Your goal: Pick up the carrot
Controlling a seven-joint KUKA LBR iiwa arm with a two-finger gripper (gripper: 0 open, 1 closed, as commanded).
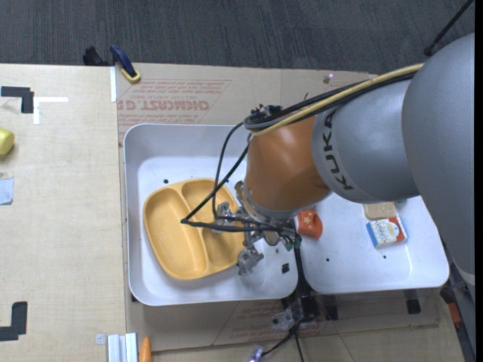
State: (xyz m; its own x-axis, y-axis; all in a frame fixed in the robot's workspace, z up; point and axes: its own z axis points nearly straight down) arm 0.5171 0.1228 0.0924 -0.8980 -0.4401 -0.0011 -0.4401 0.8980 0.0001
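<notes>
Dark grey carpet runs across the top of the view, and below it lies the pale wooden bench (60, 225) with a sheet of brown cardboard (173, 100) under two shallow white bins. On the left bin (143, 157) rests a yellow divided plate (177, 236), tilted slightly, with its compartments bare where visible. Above this bin hangs the grey arm (423, 119), its orange band (283, 164) covering much of the bin's right half, with black cables looping from the wrist down over the plate. Its end effector (249, 259) sits low at the plate's lower right edge; whether it is released or clenched cannot be told, as the wrist hides it. Just beside the wrist, at the left end of the right bin (362, 274), a small orange thing that appears to be the carrot (309, 223) peeks out, lying on the bin floor. Further right in that bin lies a small blue and white carton (386, 232). A yellow object (5, 142) sits at the bench's far left edge.
</notes>
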